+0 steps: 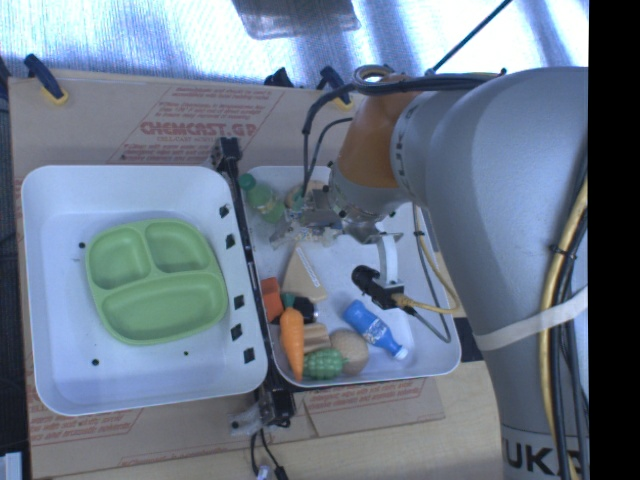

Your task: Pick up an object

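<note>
Grey arm's gripper (318, 218) (jaws' state unclear) sits low by the right bin's (440, 353) crowded far edge.

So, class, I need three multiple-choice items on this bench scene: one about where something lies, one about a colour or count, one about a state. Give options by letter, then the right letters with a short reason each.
1. Where does the green divided plate lie?
A. In the left bin
B. In the right bin
C. On the cardboard outside the bins

2. What colour is the cap of the blue bottle?
A. Red
B. White
C. Black

3. How does the toy carrot rest?
A. Standing upright on its tip
B. Hanging from the gripper
C. Lying flat on the bin floor

Answers:
1 A, the plate sits alone in the left bin.
2 B, the cap at its lower right end is white.
3 C, the carrot lies flat in the right bin beside the green corn cob.
</note>
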Robot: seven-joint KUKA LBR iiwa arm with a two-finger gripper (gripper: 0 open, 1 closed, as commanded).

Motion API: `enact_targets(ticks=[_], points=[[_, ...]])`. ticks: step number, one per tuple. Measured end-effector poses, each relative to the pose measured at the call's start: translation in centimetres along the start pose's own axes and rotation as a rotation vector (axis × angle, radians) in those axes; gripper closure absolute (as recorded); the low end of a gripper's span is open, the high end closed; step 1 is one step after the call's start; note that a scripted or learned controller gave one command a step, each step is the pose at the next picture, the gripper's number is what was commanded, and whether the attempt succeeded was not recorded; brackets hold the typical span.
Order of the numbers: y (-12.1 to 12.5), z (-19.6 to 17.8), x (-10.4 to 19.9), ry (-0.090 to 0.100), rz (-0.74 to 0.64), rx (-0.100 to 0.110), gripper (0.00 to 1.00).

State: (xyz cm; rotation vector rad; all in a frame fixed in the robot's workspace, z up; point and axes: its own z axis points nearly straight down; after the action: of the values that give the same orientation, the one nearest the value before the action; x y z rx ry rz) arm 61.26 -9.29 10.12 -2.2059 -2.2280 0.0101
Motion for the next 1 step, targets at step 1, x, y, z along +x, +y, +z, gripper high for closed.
enact_targets(ticks=[1], points=[[4.07,0.94,0.16,0.001,0.005,-0.004,0.0]])
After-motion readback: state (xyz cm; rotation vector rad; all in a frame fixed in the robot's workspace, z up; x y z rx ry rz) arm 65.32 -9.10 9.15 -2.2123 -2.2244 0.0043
